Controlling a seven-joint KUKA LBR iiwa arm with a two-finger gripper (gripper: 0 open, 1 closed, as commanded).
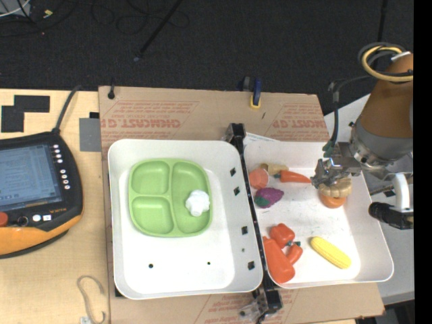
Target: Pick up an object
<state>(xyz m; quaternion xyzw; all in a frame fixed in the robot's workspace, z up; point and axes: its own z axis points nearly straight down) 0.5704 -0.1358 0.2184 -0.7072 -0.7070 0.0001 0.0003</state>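
Task thing: small round orange-tan object (333, 196), squat, at 3 o'clock of right bin (378, 265), directly under gripper (332, 174)

Counts in right bin: one carrot (294, 177), one purple piece (269, 196), one pink-orange piece (258, 178), one yellow corn (330, 252), red pepper cluster (281, 250) at 6 o'clock

Left bin (135, 275): one green divided plate (169, 198), one white lump (198, 202)

Gripper touches object top; finger spread cannot be told

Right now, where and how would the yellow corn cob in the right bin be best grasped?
Grip the corn cob across its middle, coming straight down from above, fingers closing on its long sides. It lies flat, angled toward the bin's near right corner, with bare floor around it; the red pepper sits apart to its left.
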